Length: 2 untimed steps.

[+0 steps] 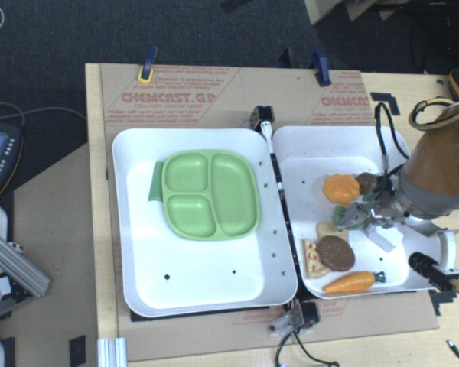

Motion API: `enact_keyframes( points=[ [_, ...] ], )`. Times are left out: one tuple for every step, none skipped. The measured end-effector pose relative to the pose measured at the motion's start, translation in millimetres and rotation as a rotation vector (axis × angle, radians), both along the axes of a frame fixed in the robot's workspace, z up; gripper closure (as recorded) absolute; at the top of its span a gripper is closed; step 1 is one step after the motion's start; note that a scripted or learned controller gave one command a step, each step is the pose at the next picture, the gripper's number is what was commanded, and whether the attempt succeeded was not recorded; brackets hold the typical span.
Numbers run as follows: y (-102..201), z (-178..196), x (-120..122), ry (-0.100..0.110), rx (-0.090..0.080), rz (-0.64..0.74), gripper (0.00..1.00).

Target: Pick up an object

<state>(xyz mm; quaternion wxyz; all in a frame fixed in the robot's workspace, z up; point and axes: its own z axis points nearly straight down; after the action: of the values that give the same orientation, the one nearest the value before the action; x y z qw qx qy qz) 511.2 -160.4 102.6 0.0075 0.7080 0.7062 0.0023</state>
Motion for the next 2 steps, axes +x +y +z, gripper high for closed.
enact_keyframes(
  points=[
    [-1.9, 9.7, 1.7, -0.009, -0.007, -0.001, 1.00],
    [3.5, 71.4, 5.5, 0.009, 0.006, 0.004, 1.00]
  ],
)
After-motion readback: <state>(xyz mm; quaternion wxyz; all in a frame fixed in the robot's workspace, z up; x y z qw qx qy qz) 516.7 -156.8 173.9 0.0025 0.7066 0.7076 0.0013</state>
